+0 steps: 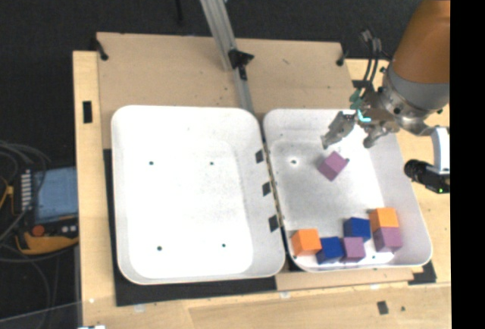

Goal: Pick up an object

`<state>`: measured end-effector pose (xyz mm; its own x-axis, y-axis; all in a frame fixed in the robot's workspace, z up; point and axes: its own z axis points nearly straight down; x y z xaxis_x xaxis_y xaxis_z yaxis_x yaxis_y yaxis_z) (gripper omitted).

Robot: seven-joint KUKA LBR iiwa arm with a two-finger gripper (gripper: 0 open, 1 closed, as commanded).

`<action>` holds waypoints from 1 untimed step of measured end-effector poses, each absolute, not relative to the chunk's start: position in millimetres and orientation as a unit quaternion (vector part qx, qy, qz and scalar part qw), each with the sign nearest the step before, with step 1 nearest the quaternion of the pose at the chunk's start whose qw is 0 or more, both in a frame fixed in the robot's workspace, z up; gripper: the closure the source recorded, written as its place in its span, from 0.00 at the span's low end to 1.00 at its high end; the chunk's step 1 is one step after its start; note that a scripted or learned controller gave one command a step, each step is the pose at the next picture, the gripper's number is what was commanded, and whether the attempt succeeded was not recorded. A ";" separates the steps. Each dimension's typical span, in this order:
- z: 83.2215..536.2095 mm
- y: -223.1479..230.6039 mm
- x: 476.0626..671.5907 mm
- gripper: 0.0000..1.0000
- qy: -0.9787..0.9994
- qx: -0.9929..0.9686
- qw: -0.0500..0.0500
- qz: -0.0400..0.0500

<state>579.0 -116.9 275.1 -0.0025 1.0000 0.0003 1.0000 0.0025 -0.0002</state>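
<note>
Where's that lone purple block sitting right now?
The lone purple block lies in the right bin, toward its far side, just below the gripper, apart from the near-edge blocks.

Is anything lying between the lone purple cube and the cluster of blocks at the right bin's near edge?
No. In the camera view, bare bin floor separates the purple cube from the cluster.
</note>
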 end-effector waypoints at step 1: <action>275.4 -116.9 579.2 0.00 -0.707 -0.707 0.000 -0.001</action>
